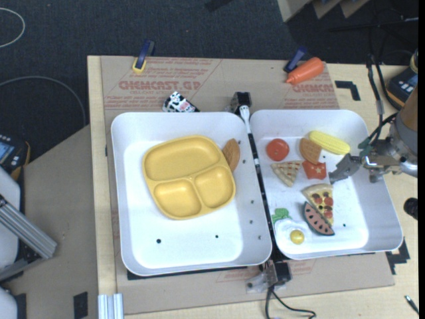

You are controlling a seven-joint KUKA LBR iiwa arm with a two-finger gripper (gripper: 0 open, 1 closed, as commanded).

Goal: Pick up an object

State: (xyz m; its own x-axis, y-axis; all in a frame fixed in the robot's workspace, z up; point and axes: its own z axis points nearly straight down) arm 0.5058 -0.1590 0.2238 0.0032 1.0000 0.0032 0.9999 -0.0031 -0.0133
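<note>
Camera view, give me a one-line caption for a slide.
Tool hovers over toy food in the right bin, beside the red piece; a yellow divided plate fills the left bin.

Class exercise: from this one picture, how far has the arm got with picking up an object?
Done: the gripper has reached over the right bin, close to the red piece and corn. In hand: nothing visible between its fingers. Left: grasping and lifting; the toy foods all lie in the bin.
</note>
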